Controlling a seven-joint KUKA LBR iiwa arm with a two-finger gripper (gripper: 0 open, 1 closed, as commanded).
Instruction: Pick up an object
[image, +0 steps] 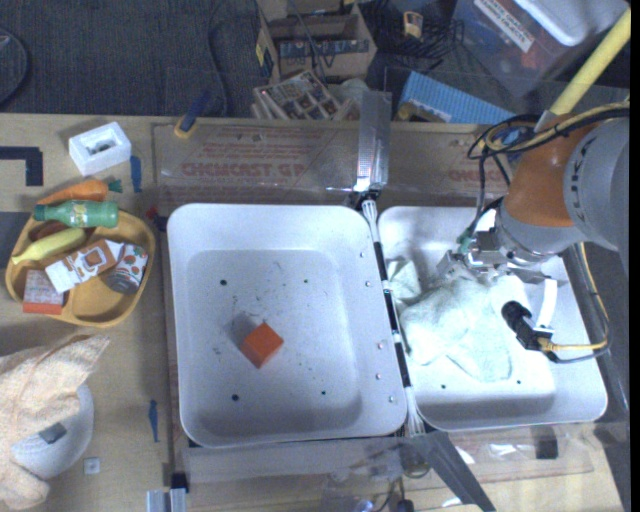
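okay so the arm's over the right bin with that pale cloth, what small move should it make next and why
Probably lower a little straight down. The gripper sits over the upper edge of the crumpled pale cloth in the right bin; the orange block lies far off in the left bin.

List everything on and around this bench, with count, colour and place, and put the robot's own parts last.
white bins: two, white, side by side mid-bench.
orange block: one, orange, on the floor of the left bin.
pale cloth: one, whitish-green, crumpled in the right bin.
yellow bowl: one, yellow, left of the bins, holding assorted items.
green bottle: one, green with a yellow cap, on top of the bowl's contents.
small white box: one, white, at the bench's far left corner.
peach towel: one, pale orange, at the near left.
arm: one, grey with an orange band, over the right bin.
gripper: one, low over the cloth.
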